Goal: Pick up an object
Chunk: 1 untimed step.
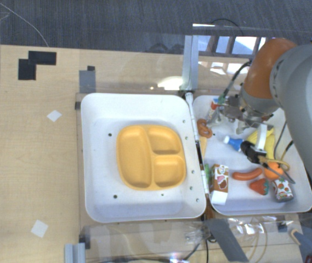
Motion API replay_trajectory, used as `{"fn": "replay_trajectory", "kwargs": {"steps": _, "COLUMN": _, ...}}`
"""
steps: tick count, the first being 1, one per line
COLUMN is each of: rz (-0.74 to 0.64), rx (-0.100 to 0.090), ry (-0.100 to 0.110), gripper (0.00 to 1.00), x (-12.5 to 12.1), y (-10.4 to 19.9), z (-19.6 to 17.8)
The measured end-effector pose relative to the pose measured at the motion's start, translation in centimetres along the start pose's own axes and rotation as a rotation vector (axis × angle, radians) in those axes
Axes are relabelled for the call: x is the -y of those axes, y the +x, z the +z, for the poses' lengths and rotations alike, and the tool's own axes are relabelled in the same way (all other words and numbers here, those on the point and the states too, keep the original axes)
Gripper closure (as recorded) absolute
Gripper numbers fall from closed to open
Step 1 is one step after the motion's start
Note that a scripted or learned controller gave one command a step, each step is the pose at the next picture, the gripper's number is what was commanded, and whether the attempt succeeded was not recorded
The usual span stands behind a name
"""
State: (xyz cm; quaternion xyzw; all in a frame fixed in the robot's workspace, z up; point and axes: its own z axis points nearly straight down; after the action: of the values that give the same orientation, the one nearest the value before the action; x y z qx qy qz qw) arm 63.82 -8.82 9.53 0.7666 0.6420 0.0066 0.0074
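The grey arm (304, 92) hangs over the right bin (304, 201); left of this bin lies the left bin (98, 163) with a yellow divided plate (149, 156); the gripper (238, 116) is above the right bin's far part, its state I cannot tell; in this bin's near part lie a small carton (220, 179), a red sausage (245, 174), a strawberry (259, 186), a can (283, 189).

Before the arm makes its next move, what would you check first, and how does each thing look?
1. Gripper over the right bin: ok, it sits above the bin's far end.
2. Things there to pick: ok, a milk carton, a sausage, a strawberry and a blue bottle lie in it.
3. Something held: cannot tell, the wrist hides the fingertips.
4. Items spaced apart: not ok, they crowd together near the gripper.
5. Yellow tray in the left bin: ok, lying flat.
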Motion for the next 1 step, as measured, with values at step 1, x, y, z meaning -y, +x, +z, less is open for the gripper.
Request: {"fn": "replay_trajectory", "kwargs": {"steps": 1, "rz": -0.292, "rx": -0.001, "ry": 0.01, "gripper": 0.0, "x": -0.61, "y": -1.25, "z": -6.03}}
